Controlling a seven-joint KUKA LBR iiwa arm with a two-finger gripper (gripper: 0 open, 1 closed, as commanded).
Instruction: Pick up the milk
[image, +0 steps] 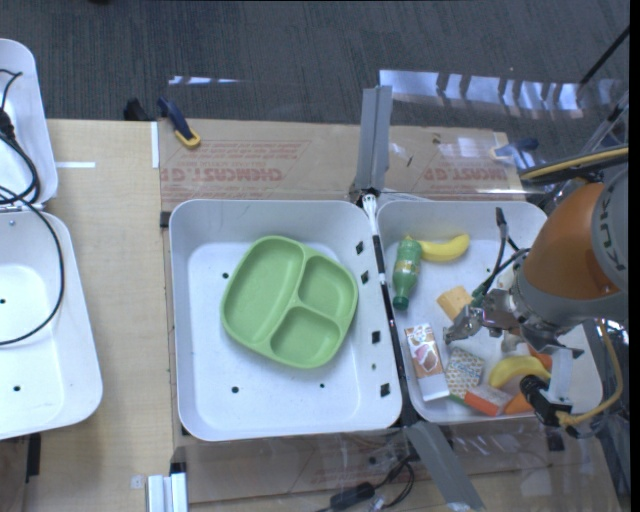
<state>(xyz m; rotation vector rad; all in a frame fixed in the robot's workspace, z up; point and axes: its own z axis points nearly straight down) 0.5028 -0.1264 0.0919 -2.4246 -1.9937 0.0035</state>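
Milk: flat rectangular carton (426, 360), white with red print, lying on its side on the right bin's floor near the left wall
Plate: smooth green plastic divided plate (290, 300) with three compartments, rounded corners
Arm: grey with orange band, reaching in from the right, wrist bent down over the right bin
Gripper (470, 327): low, just right of the milk, beside the orange block (454, 301); whether its jaws are apart or together cannot be told
Left bin (190, 330): shallow white, holds the plate
Right bin (450, 212): green bottle (405, 270), two bananas (444, 247), milk, speckled packet (463, 373), carrot (482, 403)
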